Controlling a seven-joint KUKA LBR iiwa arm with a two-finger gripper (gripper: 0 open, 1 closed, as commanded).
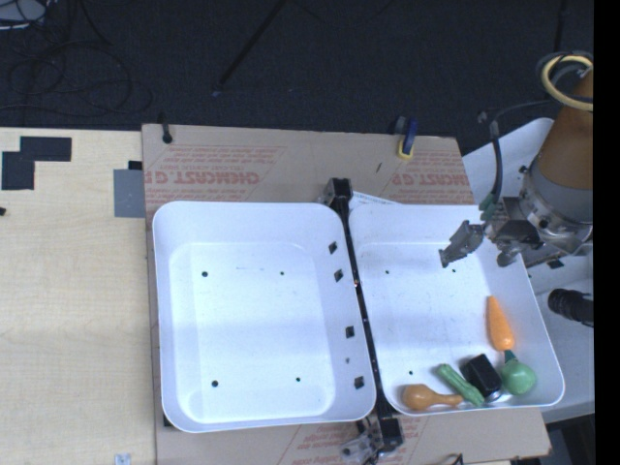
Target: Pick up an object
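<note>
The arm (pixel 567 153) entered from the right of the camera view, its orange band above the wrist visible near the frame edge. The jaws (pixel 480 243) hung over the upper right part of the right bin (pixel 417 260), near that bin's far right corner. One dark finger (pixel 458 245) pointed left and down toward the bin floor; a second finger (pixel 511 252) stood apart from it to the right. The jaws stood wide, with nothing between them.

The objects available for picking lay grouped in the near right corner of the right bin, well apart from the jaws. An orange carrot-shaped piece (pixel 500 324) lay lengthwise along the right wall. Below it sat a round green piece (pixel 519 377), just beside a black block (pixel 481 375). A green stick (pixel 459 384) lay at a slant to the left of the black block, touching or nearly touching it. A tan pear-shaped piece (pixel 428 396) lay against the near wall, its narrow end pointing right toward the green stick.

The left bin (pixel 194 231) stood beside the right bin, the two separated by a black divider strip (pixel 351 289). Both bins rested on a brown board (pixel 291 168) carried by the pale worktop (pixel 68 308). A blue and yellow clamp (pixel 407 138) gripped the far edge of the board.
</note>
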